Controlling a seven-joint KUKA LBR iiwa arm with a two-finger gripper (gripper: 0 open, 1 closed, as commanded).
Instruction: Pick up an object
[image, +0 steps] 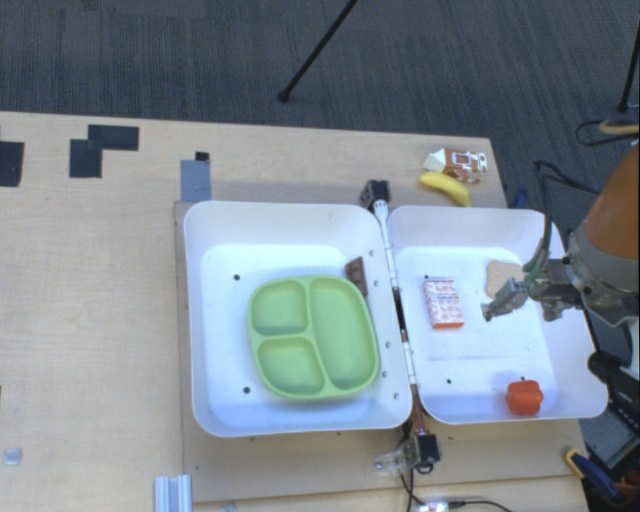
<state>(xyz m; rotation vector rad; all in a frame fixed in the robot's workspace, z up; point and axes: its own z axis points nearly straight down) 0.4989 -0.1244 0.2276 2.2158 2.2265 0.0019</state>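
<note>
Wooden tabletop (90, 300), two white bins. Left bin (215, 245) carries a green divided plate (313, 337). Right bin (470, 395): red-and-white carton (443, 303), orange-red toy (524, 396), tan piece (500, 273). Gripper (522, 290) hovers beside the tan piece, probably lining up; fingers look apart, gripping nothing.
</note>
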